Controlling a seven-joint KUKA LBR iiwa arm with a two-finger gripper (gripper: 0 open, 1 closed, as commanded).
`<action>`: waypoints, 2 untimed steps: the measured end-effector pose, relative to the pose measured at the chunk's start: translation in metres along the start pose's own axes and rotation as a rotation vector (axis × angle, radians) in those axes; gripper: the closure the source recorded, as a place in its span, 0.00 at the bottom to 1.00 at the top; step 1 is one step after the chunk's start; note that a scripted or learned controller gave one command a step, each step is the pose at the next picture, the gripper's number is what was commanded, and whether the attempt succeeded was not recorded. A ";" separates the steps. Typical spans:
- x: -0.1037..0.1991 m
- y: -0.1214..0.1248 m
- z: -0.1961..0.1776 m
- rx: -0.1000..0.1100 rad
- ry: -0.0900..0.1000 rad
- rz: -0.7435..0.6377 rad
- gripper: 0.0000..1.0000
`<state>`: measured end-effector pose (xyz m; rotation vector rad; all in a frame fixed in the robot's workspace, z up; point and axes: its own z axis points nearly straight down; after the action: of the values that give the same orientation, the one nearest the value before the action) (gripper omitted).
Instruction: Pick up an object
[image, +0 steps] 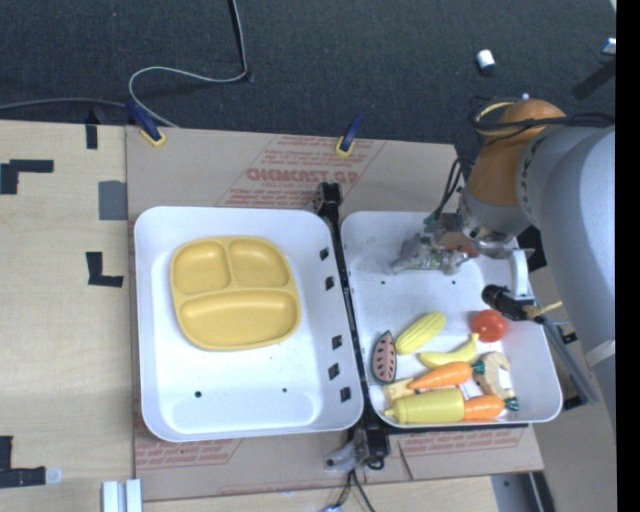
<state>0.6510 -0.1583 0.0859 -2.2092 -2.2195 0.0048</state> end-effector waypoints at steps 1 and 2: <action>-0.018 -0.096 0.001 -0.010 -0.007 0.005 0.00; 0.009 -0.029 0.000 -0.013 -0.006 0.002 0.00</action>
<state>0.6222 -0.1490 0.0857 -2.2212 -2.2260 -0.0031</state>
